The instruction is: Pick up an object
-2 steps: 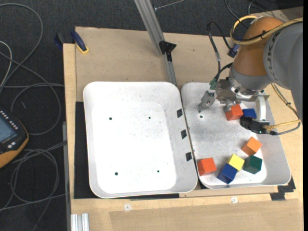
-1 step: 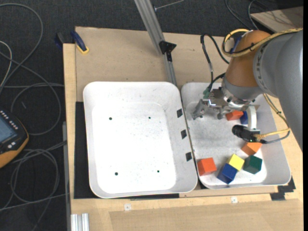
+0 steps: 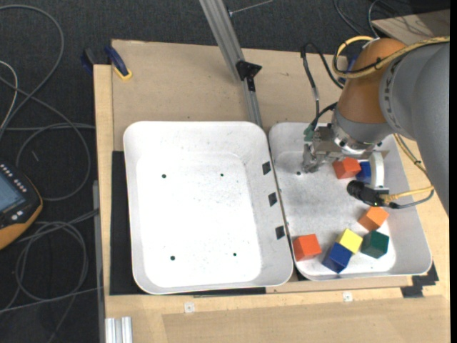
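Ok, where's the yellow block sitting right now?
The yellow block lies in the right bin, near its front edge, touching the blue block on its front-left and close beside the green block on its right.

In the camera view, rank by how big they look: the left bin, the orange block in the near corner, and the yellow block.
1. Left bin, by far the largest.
2. Orange block and yellow block look about alike; too close to rank.

My counter (image 3: pixel 178 77) is a pale wooden board, and it rests on a dark grey carpeted floor (image 3: pixel 50 70). Black cables (image 3: pixel 36 213) trail in loops across the floor to the left. A metal pole (image 3: pixel 225 38) rises at a slant from the counter's far side.
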{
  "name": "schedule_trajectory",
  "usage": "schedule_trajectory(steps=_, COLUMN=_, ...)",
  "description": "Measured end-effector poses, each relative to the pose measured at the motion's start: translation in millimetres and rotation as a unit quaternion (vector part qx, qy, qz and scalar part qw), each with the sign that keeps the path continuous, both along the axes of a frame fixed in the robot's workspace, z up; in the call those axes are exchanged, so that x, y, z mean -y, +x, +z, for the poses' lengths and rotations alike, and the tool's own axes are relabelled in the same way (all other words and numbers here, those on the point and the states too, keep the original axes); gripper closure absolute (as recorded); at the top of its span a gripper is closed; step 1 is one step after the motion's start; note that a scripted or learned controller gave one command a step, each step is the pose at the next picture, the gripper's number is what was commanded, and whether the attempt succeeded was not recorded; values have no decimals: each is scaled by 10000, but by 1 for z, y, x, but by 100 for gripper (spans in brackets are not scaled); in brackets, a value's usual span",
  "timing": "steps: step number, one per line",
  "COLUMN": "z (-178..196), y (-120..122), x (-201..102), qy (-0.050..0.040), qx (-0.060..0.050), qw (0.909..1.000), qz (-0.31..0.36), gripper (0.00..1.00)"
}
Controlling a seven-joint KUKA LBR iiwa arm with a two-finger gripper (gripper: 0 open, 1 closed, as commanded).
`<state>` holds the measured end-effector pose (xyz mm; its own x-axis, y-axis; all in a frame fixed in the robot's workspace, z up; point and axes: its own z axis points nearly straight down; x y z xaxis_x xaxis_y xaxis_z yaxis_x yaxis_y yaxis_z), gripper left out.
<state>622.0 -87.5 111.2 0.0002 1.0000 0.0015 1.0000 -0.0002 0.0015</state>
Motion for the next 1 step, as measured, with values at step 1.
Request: schedule_trajectory(steps=1, z=52, y=-6, x=7, qy=-12, qx=25, qw=10000, qz=-4, gripper=100)
